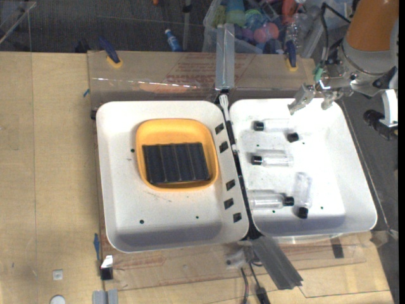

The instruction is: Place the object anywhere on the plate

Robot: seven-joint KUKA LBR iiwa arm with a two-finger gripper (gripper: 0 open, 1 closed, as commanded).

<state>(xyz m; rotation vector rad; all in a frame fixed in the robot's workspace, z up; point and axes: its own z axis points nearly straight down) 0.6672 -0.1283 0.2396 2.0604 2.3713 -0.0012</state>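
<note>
The gripper (314, 98) hangs over the far edge of the right bin (354, 170), fingers spread apart and holding nothing. Four clear vials with black caps (273, 160) lie in that bin, near and left of it. The orange plate (176, 132) sits in the left bin (120, 201), bearing a dark ribbed block (175, 162).

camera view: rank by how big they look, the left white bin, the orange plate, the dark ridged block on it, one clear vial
1. left white bin
2. orange plate
3. dark ridged block
4. clear vial, by far the smallest; the four vials look about alike.
</note>
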